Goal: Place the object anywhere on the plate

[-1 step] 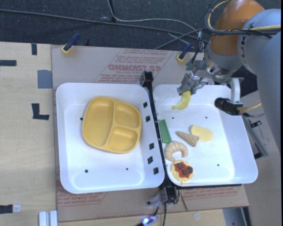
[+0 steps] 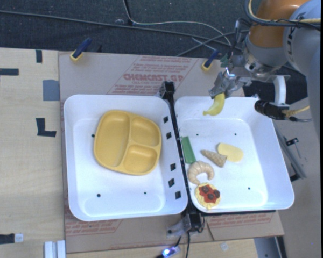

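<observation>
A yellow divided plate (image 2: 127,142) lies in the left bin (image 2: 81,198). My gripper (image 2: 222,90) hangs over the far edge of the right bin (image 2: 269,187), shut on a yellow banana (image 2: 215,106) that dangles from its fingers above the bin's back part. The banana is well to the right of the plate, across the divider between the bins.
In the right bin lie a green strip (image 2: 188,150), a cone-shaped piece (image 2: 213,157), a yellow oval piece (image 2: 230,152), a croissant (image 2: 201,171) and a small pizza-like disc (image 2: 208,195). Blue-yellow clamps (image 2: 81,49) hold the cardboard at the back. Cables run behind the bins.
</observation>
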Motion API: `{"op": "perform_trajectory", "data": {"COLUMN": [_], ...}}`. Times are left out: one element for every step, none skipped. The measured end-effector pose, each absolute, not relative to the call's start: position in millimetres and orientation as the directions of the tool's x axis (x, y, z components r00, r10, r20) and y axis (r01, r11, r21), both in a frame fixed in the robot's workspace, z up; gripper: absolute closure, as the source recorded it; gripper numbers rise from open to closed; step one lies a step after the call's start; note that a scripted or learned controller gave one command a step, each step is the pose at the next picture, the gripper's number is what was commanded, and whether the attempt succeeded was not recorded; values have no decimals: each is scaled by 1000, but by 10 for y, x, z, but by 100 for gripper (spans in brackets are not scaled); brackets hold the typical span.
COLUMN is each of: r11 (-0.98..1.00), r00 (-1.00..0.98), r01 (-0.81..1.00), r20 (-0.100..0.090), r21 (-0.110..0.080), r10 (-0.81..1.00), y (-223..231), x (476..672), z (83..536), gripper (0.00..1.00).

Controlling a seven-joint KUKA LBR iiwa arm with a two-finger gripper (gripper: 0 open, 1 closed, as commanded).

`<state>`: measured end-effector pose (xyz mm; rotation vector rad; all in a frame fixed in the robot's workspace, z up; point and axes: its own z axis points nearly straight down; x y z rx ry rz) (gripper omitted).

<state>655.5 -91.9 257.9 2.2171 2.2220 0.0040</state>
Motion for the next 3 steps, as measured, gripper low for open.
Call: {"op": "perform_trajectory", "data": {"r11": [3, 4, 6], "r00": [-3, -4, -6], "r01": [1000, 1000, 1000], "r20": [0, 0, 0], "r21": [-4, -4, -4], "r10": [1000, 1000, 1000], "y": [-504, 3, 567], "x": [6293, 6102, 5818], "z": [2440, 2290, 2303], "gripper": [100, 100, 100]}}
